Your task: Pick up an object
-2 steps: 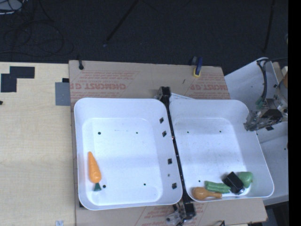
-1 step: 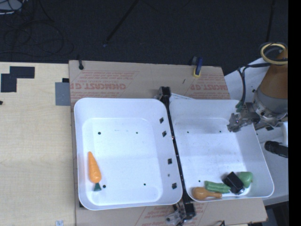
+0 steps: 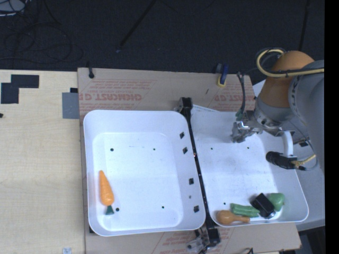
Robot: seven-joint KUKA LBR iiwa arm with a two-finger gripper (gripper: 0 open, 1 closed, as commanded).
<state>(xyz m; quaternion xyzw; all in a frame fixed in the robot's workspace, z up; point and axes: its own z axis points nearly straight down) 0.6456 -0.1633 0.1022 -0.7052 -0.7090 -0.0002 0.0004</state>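
Pincer [image 3: 241,133] hovers over the right bin's [image 3: 233,168] far corner, spread or pressed together I cannot tell, while the carrot [image 3: 106,189] lies well apart in the left bin [image 3: 135,119], so a drop here risks grabbing nothing

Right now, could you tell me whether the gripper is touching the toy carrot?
Apart. The camera view shows the gripper over the right bin, while the toy carrot lies in the left bin.

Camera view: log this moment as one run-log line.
arm: over right bin, upper part | gripper: nothing seen held | right bin, near edge: green toy, black block, orange-tan toy | left bin: carrot
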